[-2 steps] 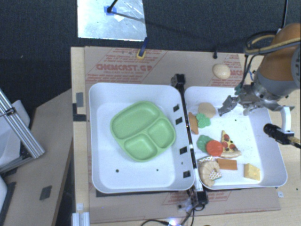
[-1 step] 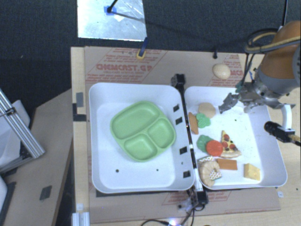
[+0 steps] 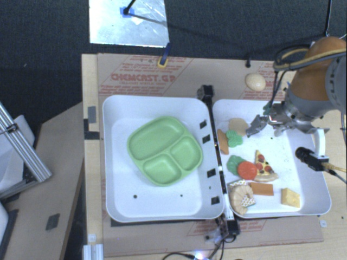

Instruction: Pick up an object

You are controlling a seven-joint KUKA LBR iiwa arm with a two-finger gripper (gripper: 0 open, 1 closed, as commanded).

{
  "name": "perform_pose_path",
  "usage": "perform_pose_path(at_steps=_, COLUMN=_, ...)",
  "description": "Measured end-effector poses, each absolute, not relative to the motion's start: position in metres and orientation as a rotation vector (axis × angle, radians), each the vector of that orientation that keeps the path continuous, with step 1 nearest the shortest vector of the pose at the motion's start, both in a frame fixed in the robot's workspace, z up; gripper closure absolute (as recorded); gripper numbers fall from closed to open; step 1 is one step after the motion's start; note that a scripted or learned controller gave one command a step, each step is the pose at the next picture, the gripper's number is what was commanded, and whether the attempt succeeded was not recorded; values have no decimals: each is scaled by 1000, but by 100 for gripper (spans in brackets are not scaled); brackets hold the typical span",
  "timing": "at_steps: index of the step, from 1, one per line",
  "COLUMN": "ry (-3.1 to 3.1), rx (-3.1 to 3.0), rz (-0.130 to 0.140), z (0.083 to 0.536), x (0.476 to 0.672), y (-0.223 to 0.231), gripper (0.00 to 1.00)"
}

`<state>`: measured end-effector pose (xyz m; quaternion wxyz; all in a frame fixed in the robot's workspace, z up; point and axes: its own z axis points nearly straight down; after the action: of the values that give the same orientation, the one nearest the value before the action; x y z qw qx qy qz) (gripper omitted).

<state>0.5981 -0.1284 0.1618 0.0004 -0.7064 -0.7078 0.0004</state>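
Food pieces are lying scattered in the right bin [image 3: 312,191], and I am using the pizza slice [image 3: 264,166] there as my landmark. My tool [image 3: 256,126] is hanging above and just left of the pizza slice, over the bin's upper part, and nothing is showing between its tips; how far it is spread I cannot tell. A red tomato [image 3: 247,170] is touching the slice's left side, with a green leafy piece [image 3: 235,162] just beyond. Another green piece [image 3: 234,138] is sitting up and left of the slice. Below it an orange block [image 3: 262,189] is lying, a yellow cheese wedge [image 3: 290,197] lower right. Far left of the slice, the left bin [image 3: 116,199] is holding a green divided plate [image 3: 164,150]. An egg [image 3: 255,82] is resting on the surface [image 3: 141,76] well above.
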Motion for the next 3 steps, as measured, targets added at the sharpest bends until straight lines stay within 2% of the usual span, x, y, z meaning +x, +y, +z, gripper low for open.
perform_pose_path(at_steps=1, ry=-2221, rx=-2219, rz=3, z=104, x=589, y=-130, gripper=0)
perform_pose_path(at_steps=2, ry=-2223, rx=-2220, rz=0, z=84, x=589, y=-130, gripper=0)
perform_pose_path(at_steps=3, ry=-2225, rx=-2223, rz=-4, z=96, x=590, y=-130, gripper=100)
